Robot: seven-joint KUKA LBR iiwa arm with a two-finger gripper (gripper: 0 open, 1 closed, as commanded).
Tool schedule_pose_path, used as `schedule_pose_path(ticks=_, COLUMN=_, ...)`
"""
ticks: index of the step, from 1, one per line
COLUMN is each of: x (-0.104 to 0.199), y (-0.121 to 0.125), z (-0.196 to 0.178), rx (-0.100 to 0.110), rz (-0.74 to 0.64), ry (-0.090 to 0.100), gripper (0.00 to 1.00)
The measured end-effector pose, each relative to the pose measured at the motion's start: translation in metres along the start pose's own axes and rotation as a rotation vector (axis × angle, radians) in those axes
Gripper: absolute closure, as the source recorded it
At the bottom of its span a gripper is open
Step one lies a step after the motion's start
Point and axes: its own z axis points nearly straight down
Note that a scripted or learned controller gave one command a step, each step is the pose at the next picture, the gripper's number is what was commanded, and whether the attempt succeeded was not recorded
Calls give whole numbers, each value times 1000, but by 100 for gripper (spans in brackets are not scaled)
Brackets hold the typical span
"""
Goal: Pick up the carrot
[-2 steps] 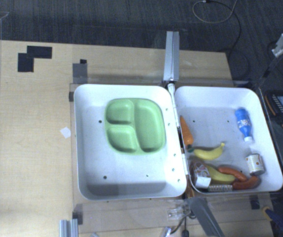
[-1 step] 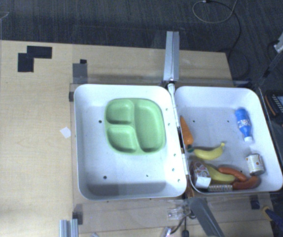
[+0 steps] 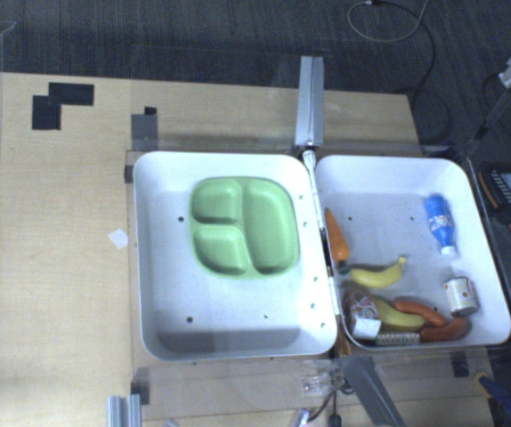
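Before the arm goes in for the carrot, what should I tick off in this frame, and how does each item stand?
1. Carrot located: ok. The carrot lies in the right bin.
2. Room around it: not ok. It lies tight against the bin's left wall, so a finger may not fit on that side.
3. Neighbours apart: cannot tell. Its lower end comes close to the banana; touching or not is unclear.
4. Lookalikes: not ok. Reddish sausage-like pieces lie at the bin's front edge and might be mistaken for it.
5. Far objects out of the way: ok. The blue bottle and small can lie well right of the carrot.
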Motion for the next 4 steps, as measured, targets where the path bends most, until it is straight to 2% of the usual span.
schedule_pose_path(ticks=1, x=-3, y=-5, z=1, rx=12, rz=-572, ry=24, gripper=100)
schedule_pose_path(ticks=4, x=-2, y=1, z=-42, rx=-12, rz=-578, ry=-5, gripper=100)
